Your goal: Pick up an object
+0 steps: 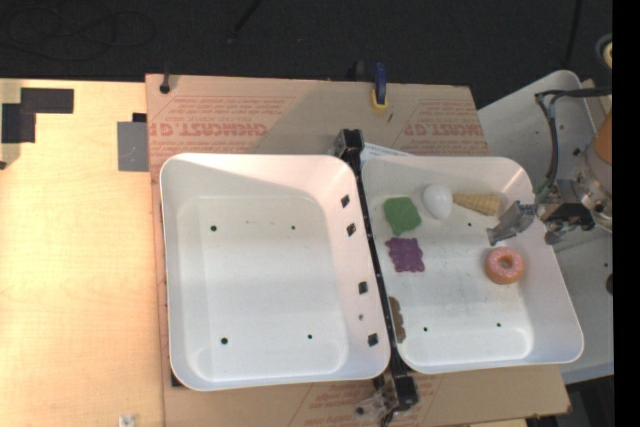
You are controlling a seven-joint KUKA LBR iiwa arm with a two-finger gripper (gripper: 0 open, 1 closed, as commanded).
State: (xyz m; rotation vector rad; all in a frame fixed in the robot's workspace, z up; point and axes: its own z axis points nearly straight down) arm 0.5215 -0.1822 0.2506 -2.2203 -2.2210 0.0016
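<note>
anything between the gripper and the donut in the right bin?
Nothing visible. The gripper sits at the right bin's right side, and the pink donut lies just below it in the view, bare floor between. The ice cream cone lies to the gripper's left, off that line.

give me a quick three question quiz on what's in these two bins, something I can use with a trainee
1. True or false: the pink donut lies in the left bin.
2. Which item lies nearest the divider between the bins? A) green block B) ice cream cone C) pink donut
3. Fill in: directly below the green block in the camera view lies a ____ piece.

Key: 1 false, it lies in the right bin, near the gripper. 2 A. 3 purple.
</note>
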